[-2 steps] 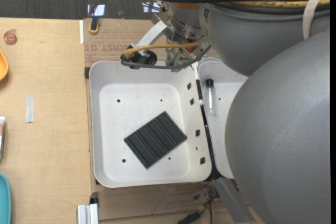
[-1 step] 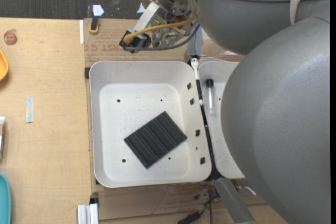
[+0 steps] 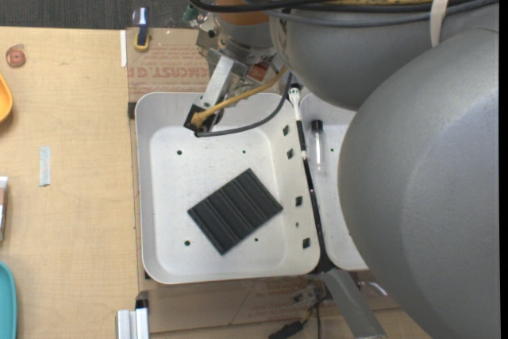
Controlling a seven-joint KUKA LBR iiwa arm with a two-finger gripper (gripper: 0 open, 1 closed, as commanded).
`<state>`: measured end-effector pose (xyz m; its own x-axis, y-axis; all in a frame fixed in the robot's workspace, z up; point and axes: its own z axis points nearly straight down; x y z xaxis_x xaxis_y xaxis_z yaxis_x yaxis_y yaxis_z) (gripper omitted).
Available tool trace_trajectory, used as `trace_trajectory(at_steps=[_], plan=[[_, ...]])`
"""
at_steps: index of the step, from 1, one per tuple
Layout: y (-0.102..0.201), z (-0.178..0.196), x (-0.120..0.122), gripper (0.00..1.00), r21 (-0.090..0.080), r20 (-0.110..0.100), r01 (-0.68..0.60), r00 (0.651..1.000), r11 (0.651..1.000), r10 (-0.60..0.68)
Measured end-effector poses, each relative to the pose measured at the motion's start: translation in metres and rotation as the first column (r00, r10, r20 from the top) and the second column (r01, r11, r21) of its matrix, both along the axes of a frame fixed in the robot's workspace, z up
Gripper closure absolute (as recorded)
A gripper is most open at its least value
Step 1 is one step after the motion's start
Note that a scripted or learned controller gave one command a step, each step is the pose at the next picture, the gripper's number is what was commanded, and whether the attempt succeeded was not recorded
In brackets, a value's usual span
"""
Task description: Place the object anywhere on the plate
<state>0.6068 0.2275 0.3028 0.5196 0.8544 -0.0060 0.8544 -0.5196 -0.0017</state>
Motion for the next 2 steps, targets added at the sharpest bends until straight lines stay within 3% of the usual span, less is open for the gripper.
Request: trace_trajectory(at_steps=[1, 2], plan=[[0.000, -0.031, -0.020, 1.00, 0.001, 0.000, -0.133, 0.991, 0.991, 0.133], [0.000, 0.003, -0.014, 1.00, 0.003, 0.001, -0.525, 0.851, 0.851, 0.525]])
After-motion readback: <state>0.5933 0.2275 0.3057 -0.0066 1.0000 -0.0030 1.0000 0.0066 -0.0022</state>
